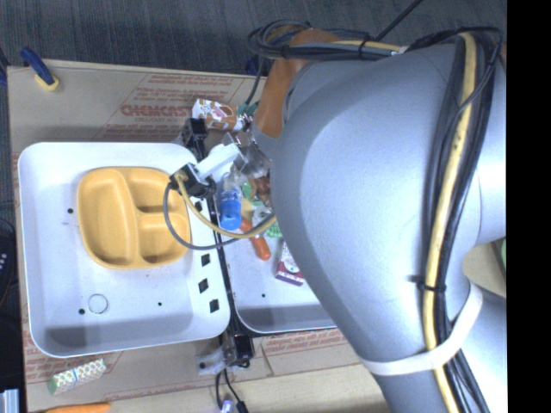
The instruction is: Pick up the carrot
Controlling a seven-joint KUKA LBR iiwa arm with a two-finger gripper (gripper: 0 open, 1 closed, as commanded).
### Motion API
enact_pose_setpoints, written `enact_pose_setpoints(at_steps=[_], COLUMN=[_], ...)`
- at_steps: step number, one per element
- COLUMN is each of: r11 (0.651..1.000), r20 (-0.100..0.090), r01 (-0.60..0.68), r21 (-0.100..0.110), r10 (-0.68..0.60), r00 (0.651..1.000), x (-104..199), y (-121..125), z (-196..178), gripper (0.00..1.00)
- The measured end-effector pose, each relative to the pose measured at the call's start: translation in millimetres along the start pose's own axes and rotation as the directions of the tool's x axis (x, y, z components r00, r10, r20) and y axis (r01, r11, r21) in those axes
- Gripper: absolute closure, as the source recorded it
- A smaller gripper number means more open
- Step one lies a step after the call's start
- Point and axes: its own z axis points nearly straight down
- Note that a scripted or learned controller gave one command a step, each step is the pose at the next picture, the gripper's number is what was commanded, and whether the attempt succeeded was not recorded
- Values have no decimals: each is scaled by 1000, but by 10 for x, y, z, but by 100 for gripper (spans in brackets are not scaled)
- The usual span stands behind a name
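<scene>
A: Report the nearest element.

B: The grey arm (387, 213) occupies the right half of the view, cables (456, 170) running down its housing. It covers most of the right bin (267, 317).

A: Gripper status?

B: The gripper (231, 198) sits over the divide between the two bins, at the right bin's left edge. Wiring and fittings surround it. Finger position cannot be determined; the tips are hidden in clutter.

A: Locate the carrot.

B: The carrot (260, 248) lies in the right bin, just below the gripper, a short orange piece. Contact with the gripper cannot be confirmed. A blue object (230, 209) and a printed packet (290, 267) lie near it.

A: The left bin?

B: The left bin (52, 256) holds a yellow compartment tray (129, 218). Beyond both bins lies brown cardboard (129, 93).
</scene>
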Motion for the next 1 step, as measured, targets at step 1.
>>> enact_pose_setpoints(at_steps=[1], r11=[1000], r20=[5], r01=[10], r21=[5], r10=[-10], r00=[1000], x=[1], y=[-16], z=[-97], gripper=[100])
